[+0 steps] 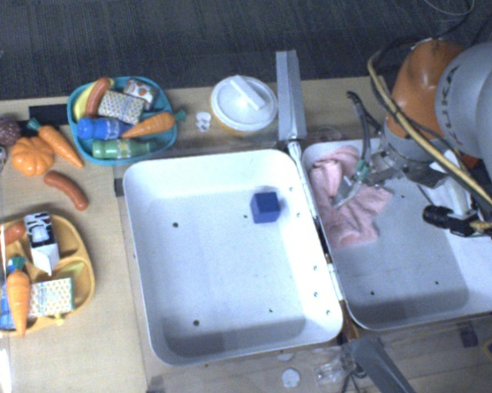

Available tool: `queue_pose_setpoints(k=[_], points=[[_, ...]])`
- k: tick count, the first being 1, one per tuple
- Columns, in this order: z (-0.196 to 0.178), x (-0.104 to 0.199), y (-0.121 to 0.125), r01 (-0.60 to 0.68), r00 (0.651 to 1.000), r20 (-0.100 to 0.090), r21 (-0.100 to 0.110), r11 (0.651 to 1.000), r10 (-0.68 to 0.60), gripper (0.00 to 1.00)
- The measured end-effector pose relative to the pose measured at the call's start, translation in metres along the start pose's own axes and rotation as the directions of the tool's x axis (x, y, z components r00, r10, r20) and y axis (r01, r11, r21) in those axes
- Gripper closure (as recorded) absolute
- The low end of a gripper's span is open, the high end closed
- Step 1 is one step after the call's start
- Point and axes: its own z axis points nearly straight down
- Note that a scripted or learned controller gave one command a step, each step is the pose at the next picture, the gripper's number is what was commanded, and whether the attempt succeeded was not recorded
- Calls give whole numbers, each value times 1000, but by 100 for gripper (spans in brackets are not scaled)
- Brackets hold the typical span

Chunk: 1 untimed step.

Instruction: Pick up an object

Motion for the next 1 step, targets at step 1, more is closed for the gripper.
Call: queue_pose_setpoints(k=[1], points=[[-1,14,-25,43,999,3,-3,999,-43,0]])
